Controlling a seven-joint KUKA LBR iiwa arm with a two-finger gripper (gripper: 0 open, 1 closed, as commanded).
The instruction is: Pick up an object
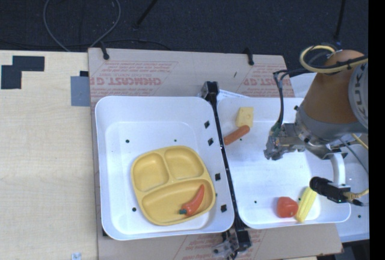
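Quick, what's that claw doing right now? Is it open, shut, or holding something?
Gripper: over the right bin, nothing visibly in it; open or shut cannot be told.

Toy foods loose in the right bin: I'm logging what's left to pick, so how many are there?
4. Cheese wedge and hot dog near the bin's top left; tomato and corn cob touching at the bottom. The arm may hide others.

Two white bins; a yellow tray bearing a red pepper with a green stem. A yellow cheese, orange sausage, red tomato, yellow corn. Arm orange over grey.
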